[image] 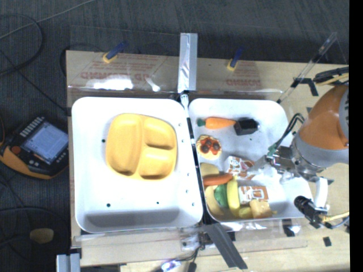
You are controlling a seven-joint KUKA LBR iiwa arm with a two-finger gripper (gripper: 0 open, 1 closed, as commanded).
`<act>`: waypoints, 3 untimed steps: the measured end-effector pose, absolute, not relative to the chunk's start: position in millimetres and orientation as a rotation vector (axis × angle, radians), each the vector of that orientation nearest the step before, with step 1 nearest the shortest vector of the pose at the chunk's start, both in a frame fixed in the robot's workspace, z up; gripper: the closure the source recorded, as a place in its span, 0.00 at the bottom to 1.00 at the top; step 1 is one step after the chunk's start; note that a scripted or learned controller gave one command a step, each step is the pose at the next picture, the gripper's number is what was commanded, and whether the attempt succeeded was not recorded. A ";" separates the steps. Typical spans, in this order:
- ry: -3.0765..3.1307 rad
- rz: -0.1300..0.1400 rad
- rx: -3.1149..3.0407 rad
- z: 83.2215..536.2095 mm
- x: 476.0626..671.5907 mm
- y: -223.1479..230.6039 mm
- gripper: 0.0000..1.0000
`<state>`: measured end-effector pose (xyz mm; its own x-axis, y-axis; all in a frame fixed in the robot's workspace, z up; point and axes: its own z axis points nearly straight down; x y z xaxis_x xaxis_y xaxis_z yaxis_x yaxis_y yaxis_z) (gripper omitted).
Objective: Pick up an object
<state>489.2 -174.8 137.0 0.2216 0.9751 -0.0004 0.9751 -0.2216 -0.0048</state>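
Observation:
The right bin (266,107) holds several toy foods: an orange carrot (220,123), a black block (245,126), a small card of red tomatoes (209,145), a printed carton (240,165), a red sausage (217,179), a yellow banana (233,193) and a second carton (253,194). My gripper (277,155) hangs over the right part of this bin, just right of the printed carton. Its grey wrist (309,157) and orange band (328,120) sit behind it. Nothing shows held in it.
The left bin (85,197) holds a yellow divided plate (140,145). A metal bar (188,61) stands upright behind the wall between the bins. A handheld device (39,146) lies on the floor at the left. Cables and black fittings (309,209) cluster by the right bin's outer edge.

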 end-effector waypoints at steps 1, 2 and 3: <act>-2.132 -0.044 -2.364 115.9 584.9 -169.0 0.00; -1.740 -0.023 -2.624 92.7 625.7 -198.9 0.00; -1.770 -0.004 -2.603 89.4 578.7 -169.6 0.00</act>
<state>578.7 -169.6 89.4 0.3674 0.9301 -0.0016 0.9300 -0.3674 0.0067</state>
